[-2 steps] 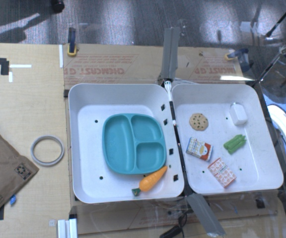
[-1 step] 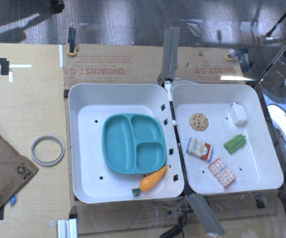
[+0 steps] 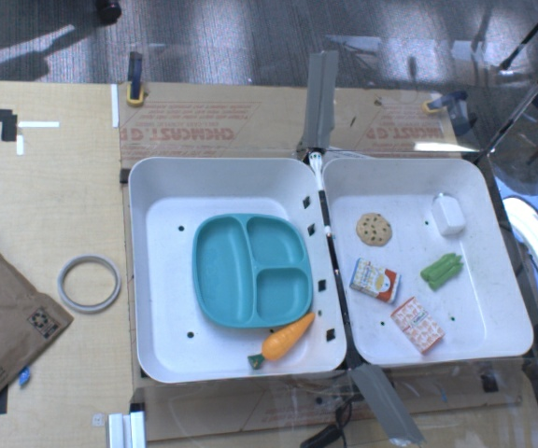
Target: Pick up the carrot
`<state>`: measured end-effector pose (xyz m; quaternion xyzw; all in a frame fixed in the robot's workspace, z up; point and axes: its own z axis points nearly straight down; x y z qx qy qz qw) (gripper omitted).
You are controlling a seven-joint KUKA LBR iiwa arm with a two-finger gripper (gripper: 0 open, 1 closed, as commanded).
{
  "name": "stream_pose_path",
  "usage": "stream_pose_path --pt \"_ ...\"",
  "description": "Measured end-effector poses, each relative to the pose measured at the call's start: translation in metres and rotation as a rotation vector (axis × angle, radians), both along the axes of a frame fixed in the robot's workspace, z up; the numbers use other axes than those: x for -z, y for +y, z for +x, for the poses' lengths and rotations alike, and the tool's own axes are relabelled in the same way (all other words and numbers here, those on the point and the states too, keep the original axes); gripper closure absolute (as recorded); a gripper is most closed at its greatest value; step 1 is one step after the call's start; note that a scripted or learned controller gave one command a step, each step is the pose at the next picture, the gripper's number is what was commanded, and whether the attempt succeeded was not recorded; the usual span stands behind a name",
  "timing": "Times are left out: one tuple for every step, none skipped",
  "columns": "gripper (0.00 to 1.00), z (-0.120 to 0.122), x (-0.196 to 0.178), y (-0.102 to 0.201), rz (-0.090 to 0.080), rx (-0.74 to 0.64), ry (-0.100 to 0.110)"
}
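An orange carrot (image 3: 286,337) with a small green top lies in the left bin (image 3: 157,250), near its front wall. It rests just below the lower right corner of a teal divided plate (image 3: 250,269), touching or almost touching the plate's rim. The carrot lies at a slant, its green end pointing to the front left.
The right bin (image 3: 493,250) holds a cookie (image 3: 374,229), a white object (image 3: 448,215), a green vegetable (image 3: 442,270) and two small printed packets (image 3: 375,280) (image 3: 417,324). A tape ring (image 3: 89,282) and a brown cardboard box (image 3: 3,329) lie on the bench to the left.
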<state>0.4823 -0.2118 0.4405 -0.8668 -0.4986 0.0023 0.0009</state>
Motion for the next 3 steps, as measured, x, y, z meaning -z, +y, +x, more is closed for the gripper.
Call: stream_pose_path --pt "1.00 0.002 -0.008 0.000 -0.001 -0.003 0.004" --pt "1.00 -0.004 0.009 0.089 0.000 -0.021 0.000" --pt "1.00 -0.004 0.000 0.046 -0.002 0.227 -0.001"
